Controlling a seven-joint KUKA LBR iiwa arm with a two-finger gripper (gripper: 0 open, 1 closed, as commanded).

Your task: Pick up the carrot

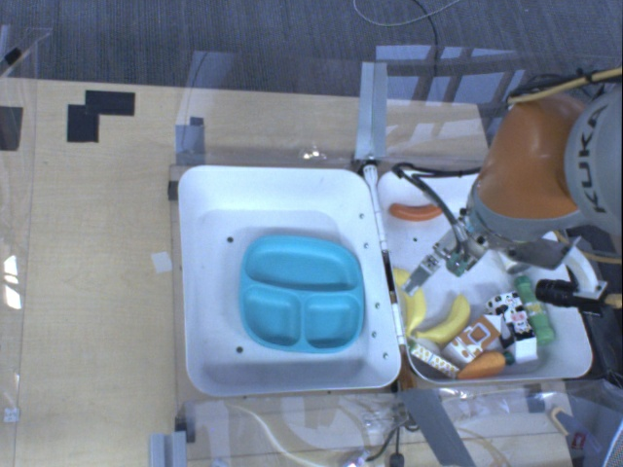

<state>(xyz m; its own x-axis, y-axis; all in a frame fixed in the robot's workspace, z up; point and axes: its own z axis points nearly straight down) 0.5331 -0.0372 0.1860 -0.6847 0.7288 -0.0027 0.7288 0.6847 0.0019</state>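
carrot [483,365] in right bin [581,363], blue tray [302,293] in left bin [209,290]

Grey carpet floor [195,8] w/ thin cable [428,13] (looped); light wood bench [88,261], black marks [97,113].

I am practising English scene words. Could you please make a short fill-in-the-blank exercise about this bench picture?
1. The blue three-compartment plastic plate lies in the ____ white bin.
2. The small orange carrot lies in the ____ white bin.
3. Beside the carrot lie two curved ____ bananas.

Missing words: left; right; yellow
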